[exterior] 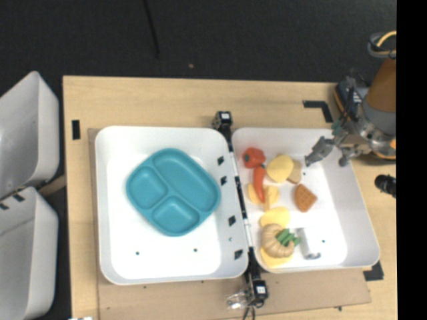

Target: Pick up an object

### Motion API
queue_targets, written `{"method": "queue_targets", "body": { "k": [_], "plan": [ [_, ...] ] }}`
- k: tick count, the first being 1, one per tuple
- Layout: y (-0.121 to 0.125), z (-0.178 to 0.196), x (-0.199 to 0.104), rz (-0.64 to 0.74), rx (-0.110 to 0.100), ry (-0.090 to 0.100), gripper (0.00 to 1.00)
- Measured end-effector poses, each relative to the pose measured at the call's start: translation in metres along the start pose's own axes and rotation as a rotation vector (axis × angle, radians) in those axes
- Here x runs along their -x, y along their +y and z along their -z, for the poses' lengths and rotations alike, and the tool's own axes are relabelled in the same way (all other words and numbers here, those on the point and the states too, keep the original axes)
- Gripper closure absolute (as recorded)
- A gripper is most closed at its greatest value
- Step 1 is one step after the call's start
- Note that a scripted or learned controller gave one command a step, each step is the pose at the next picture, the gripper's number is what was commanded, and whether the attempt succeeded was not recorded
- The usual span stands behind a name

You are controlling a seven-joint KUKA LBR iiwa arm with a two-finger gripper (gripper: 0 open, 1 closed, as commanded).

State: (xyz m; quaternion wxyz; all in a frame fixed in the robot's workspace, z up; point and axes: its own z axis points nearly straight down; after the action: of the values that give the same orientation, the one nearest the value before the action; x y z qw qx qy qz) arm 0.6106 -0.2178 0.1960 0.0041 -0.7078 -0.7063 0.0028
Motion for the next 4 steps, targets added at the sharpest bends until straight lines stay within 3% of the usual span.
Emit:
{"method": "queue_targets", "body": {
  "k": [1, 3, 4],
  "plan": [
    [0.002, 0.006, 0.0, 0.003, 0.009, -0.002, 0.0],
    [-0.008, -0.1, 0.003, 0.0, 0.005, -0.002, 0.0],
    [-0.007, -0.088, 0.004, 0.001, 0.009, -0.004, 1.0]
  ]
}}
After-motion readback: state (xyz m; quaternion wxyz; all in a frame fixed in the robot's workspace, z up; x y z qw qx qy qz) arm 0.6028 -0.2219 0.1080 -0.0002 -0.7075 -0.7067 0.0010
